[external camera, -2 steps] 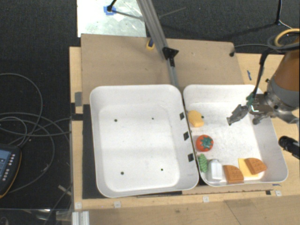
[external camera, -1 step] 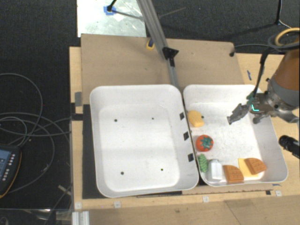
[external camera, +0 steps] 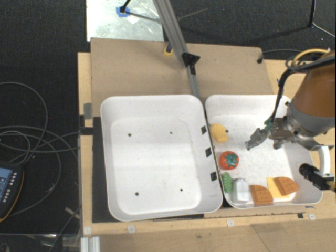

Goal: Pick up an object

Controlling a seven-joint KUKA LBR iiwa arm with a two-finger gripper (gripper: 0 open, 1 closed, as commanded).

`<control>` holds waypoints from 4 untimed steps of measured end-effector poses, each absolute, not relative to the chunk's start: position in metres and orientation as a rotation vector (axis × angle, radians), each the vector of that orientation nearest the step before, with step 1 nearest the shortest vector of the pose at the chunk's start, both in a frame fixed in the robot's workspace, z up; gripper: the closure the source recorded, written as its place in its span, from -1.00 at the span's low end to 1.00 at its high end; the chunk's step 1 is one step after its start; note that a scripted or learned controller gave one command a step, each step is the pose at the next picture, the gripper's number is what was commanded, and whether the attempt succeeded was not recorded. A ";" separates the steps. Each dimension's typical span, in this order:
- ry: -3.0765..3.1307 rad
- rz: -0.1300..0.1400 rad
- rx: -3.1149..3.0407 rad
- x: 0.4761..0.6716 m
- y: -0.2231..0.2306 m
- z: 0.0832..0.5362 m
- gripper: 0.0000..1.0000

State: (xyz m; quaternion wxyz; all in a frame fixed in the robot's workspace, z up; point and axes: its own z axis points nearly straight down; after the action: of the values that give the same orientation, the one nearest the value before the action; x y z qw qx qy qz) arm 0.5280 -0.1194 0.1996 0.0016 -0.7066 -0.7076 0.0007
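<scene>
The right bin (external camera: 247, 105) holds several small objects. A yellow lemon-like piece (external camera: 219, 133) lies near its left wall, with a red tomato (external camera: 229, 160) below it. Along the front wall sit a green item (external camera: 227, 182), a grey-white can (external camera: 241, 190), a brown waffle piece (external camera: 261, 194) and a yellow block topped with a brown waffle (external camera: 283, 187). My gripper (external camera: 255, 139) hangs over the middle of this bin, right of the lemon and above the tomato, with its fingers pointing left and nothing seen between them.
The left bin (external camera: 152, 156) lies beside the right one, joined by black clips. A grey pole (external camera: 173, 30) slants in from the top. Cables trail on the floor at left, and a black fitting (external camera: 314, 176) sits at the right bin's edge.
</scene>
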 end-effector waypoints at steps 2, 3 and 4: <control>-2.220 0.002 -2.218 0.536 -0.128 0.112 -1.00; -2.224 -0.004 -2.222 0.537 -0.129 0.125 1.00; -2.226 -0.004 -2.225 0.535 -0.136 0.171 1.00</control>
State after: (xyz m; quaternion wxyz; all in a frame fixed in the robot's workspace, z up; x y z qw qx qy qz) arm 0.5347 -0.1360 0.1711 -0.0027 -0.7069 -0.7073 -0.0014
